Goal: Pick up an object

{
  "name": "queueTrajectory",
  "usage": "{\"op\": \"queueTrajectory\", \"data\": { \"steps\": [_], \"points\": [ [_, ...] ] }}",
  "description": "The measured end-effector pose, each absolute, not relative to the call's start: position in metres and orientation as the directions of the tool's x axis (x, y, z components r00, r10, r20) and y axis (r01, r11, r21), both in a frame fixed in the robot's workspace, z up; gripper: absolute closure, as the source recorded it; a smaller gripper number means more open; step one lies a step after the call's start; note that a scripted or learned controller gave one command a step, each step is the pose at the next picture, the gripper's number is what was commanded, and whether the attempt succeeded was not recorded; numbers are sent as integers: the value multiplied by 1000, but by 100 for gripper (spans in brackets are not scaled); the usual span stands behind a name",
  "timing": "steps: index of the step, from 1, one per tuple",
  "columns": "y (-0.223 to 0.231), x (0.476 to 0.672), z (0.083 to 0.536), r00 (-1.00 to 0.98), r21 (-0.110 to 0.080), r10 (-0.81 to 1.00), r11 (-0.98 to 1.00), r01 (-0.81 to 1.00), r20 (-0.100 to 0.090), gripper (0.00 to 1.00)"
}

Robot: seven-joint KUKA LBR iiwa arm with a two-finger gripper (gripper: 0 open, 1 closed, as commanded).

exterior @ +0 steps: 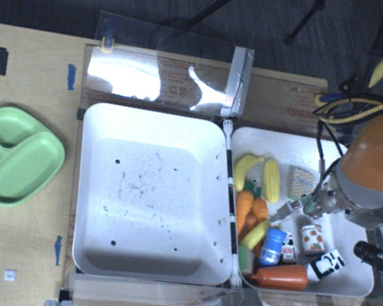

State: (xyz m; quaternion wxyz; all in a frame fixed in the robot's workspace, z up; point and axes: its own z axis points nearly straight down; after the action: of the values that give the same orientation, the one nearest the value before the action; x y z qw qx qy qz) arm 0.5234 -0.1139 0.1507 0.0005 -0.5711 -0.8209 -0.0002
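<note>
While the arm (379,159) leans in from the right with its orange band up top, the tool (310,204) sits low inside the right bin (351,279), roughly in the middle of it; honestly can't tell how the tool is set, it's too small and blurry at that spot, and nothing clearly shows as gripped. All the pickable stuff is in that right bin, mostly piled against its left wall; there's a banana (245,168) and a corn cob (271,180) side by side at the far end, then a carrot (243,210) and something orange next to it, then a yellow piece (256,233) tilted below those. A blue bottle (273,245) stands just beside the yellow piece; a red sausage-looking thing (281,276) lies along the near wall, touching a black-and-white block (327,263) at its right end. A small white carton with red spots (313,237) sits just below the tool, and a tan speckled pad (302,180) lies beyond it. The left bin (109,129) is right alongside; off on the counter (9,228) to the far left there's a green divided plate (10,154).
</note>
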Motion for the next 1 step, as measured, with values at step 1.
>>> {"op": "queueTrajectory", "data": {
  "steps": [1],
  "points": [
    [-102,520,136,-532,45,846,533,845,-37,0]
  ]
}}
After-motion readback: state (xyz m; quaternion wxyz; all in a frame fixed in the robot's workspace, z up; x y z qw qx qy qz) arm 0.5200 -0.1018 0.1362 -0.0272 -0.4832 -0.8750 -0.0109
